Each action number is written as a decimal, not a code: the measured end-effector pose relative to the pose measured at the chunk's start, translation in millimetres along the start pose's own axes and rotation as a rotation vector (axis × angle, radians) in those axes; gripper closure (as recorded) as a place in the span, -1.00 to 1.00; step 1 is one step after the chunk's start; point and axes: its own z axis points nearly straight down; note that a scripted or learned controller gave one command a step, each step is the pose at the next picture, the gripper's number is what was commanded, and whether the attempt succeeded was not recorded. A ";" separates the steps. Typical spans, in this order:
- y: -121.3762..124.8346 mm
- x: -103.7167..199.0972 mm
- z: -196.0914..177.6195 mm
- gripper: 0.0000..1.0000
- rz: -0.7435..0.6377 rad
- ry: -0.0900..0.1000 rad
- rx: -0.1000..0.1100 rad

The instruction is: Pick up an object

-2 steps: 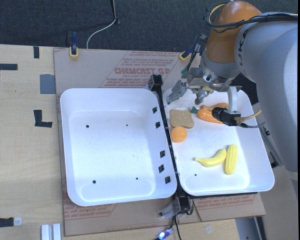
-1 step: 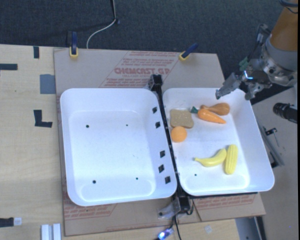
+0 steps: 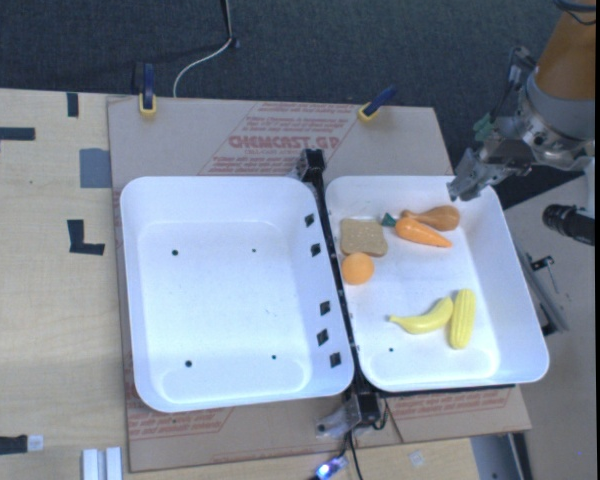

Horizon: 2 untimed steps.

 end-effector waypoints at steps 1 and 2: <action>-7.5 65.8 -56.5 1.00 -0.007 0.004 -0.005; 9.0 108.7 -100.3 1.00 -0.006 0.003 -0.004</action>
